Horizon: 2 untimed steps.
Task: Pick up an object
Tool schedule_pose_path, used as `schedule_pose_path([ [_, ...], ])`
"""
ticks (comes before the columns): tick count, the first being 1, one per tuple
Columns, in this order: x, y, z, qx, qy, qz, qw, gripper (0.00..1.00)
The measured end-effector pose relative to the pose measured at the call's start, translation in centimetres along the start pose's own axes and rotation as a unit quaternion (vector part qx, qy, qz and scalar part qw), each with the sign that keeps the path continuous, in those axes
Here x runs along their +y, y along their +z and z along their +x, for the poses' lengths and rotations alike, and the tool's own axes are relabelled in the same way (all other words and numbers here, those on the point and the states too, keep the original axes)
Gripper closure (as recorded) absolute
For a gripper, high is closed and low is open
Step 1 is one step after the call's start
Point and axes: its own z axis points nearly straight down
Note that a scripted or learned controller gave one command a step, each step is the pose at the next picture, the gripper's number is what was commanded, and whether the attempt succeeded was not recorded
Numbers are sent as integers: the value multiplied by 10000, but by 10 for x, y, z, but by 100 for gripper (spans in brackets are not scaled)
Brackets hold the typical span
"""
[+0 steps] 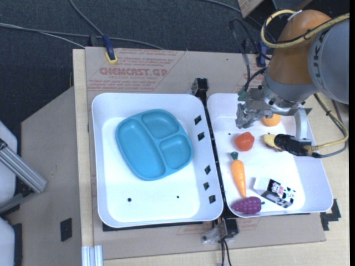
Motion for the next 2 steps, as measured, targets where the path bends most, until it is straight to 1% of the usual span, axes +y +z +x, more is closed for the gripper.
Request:
schedule_pose_path([
  [1, -20, -2, 47, -1, 0, 3, 10000, 100],
  [2, -22, -12, 108, 1, -9, -18, 10000, 100],
])
